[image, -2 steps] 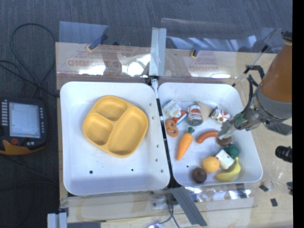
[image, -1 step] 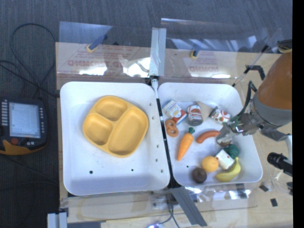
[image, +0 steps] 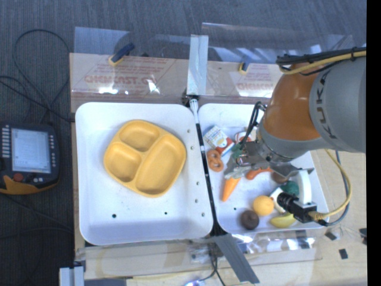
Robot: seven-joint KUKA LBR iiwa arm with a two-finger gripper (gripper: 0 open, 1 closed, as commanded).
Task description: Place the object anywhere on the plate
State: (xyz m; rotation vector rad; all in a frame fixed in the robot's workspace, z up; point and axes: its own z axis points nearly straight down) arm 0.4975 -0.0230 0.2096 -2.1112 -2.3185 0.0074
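A yellow plate [image: 144,157] with three compartments lies in the left bin [image: 95,219], with nothing on it. My gripper [image: 236,165] hangs low over the right bin [image: 321,186], in its middle. It is just above and to the right of an orange carrot [image: 230,187]. An orange ring [image: 214,160] lies just left of the gripper. A reddish-orange piece [image: 259,173] peeks out under the wrist. The wrist hides what is directly beneath the gripper.
The right bin also holds a white packet [image: 215,137], a yellow-orange round fruit [image: 262,205], a dark brown ball [image: 249,219], a yellow banana [image: 282,220] and a green item [image: 291,188]. A ridge [image: 202,159] divides the bins. A teach pendant [image: 28,158] lies far left.
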